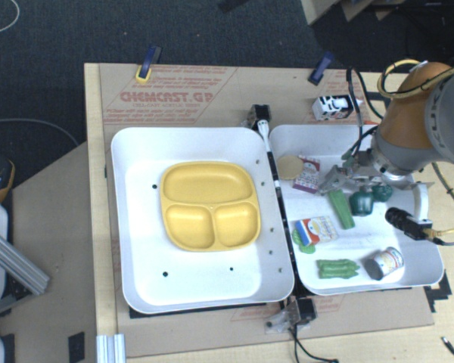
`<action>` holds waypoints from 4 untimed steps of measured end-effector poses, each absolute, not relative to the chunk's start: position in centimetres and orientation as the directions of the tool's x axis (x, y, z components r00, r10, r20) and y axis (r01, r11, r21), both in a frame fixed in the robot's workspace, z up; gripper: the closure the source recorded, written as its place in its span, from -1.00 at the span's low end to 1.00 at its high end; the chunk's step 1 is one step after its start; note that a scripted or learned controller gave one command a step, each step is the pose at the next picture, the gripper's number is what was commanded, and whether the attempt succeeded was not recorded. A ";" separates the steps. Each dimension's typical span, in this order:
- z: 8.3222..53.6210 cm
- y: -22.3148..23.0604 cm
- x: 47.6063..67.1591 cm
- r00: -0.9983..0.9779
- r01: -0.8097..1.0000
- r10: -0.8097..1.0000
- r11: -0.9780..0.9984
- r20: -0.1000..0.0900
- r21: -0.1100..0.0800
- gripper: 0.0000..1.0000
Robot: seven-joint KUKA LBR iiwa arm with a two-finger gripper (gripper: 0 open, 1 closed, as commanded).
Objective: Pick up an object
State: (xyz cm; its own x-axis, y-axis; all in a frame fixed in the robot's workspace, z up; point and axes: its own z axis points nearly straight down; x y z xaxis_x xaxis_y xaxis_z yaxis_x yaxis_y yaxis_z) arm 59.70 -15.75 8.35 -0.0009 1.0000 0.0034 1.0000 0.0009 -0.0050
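Nearest the camera, in the right-hand shallow white bin point(325, 136), lie a lumpy green plastic toy point(337, 268) and, just beside it, a small silver can with a printed label point(385, 262). A little farther in sits a flat red, white and blue packet point(315, 231). Beyond that, a long green stick-shaped toy point(341, 209) lies tilted, with a dark teal rounded piece point(364, 201) near its upper end.

The grey gripper point(346, 183) hangs low over the top of the green stick, next to the teal piece. Nothing is visibly caught in it, and from this angle I cannot tell whether it is released or clenched. Just behind it rests a small pink and white carton point(307, 175).

The left-hand white bin point(136, 263) carries a yellow plastic plate with three compartments point(209, 205), well apart from the arm.

By my reading, the step in hand is the descent onto a target, most likely the green stick or its teal neighbour. The next move calls for settling squarely over one of the two, closing firmly and lifting straight up; the crowding there could make the grasp slip.
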 end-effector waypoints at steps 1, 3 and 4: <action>9.6 -15.8 59.8 0.000 1.000 1.000 0.000 0.001 0.000 1.00; 18.4 -16.3 59.4 -0.001 1.000 1.000 0.001 -0.003 0.008 1.00; 22.8 -16.3 59.6 -0.001 1.000 1.000 0.001 -0.003 0.008 1.00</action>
State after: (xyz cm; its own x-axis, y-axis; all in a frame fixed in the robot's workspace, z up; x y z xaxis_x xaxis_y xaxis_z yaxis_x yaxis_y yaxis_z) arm 59.59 -16.35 22.83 -0.0012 1.0000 -0.0030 1.0000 0.0013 0.0080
